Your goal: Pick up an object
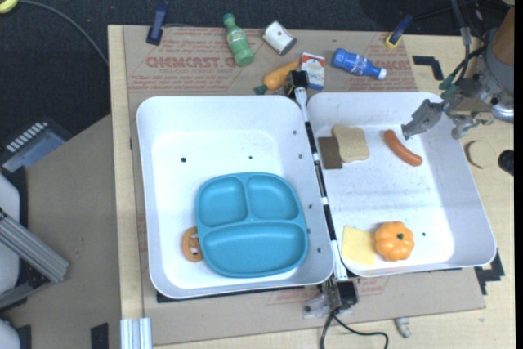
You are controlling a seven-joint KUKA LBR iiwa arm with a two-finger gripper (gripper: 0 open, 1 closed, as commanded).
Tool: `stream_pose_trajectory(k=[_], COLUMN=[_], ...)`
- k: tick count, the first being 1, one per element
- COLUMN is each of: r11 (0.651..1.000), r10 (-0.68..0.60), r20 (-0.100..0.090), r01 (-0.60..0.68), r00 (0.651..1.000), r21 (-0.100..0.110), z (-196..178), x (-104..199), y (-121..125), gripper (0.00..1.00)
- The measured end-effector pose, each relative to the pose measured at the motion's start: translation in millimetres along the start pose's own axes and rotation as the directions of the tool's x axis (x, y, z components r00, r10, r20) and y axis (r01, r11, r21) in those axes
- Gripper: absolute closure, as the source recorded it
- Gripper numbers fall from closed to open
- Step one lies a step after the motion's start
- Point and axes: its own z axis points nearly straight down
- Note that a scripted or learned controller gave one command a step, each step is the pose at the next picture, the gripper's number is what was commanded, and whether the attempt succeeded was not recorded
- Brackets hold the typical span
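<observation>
Nearest the camera: a yellow cheese slice (356, 245) and a small orange pumpkin (394, 240), touching each other at the near edge of the right bin (458, 200), well below the claw and a little left of it.
Claw: the gripper (418, 123) hangs over the far right part of the right bin, reaching in from the right; whether its fingers are apart or together cannot be told (they read as one dark grey wedge).
Sausage: the red-orange sausage (404, 149) lies on the bin floor just below and slightly left of the claw tip, very near it; contact cannot be told, and nothing shows between the fingers.
Bread: a tan bread slice (352, 144) lies left of the claw, overlapping a brown square piece (329, 152) by the bin's left wall.
Left bin: the left bin (163, 135) sits well left of the claw and holds a blue divided plate (249, 223), with a pretzel (191, 244) tucked at the plate's left edge.
Beyond the bins: up and left of the claw, on the board, lie a blue bottle (359, 64), a small carton (311, 69), a carrot (279, 78), a white can (279, 38) and a green bottle (238, 40).
</observation>
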Motion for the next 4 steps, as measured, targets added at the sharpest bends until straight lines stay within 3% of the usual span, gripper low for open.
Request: stream_pose_trajectory(k=[1,2,3,4], r11=[1.000,1.000,1.000,1.000], r10=[0.000,-0.001,-0.001,-0.001], r20=[0.001,-0.001,0.001,-0.001], r01=[0.000,0.001,0.001,0.001], r00=[1.000,1.000,1.000,1.000], r21=[0.000,0.001,-0.003,-0.001], z=[80,178,167,177], x=[-36,-58,-58,8], y=[81,74,76,59], gripper=[0.00,0.00,1.00,1.00])
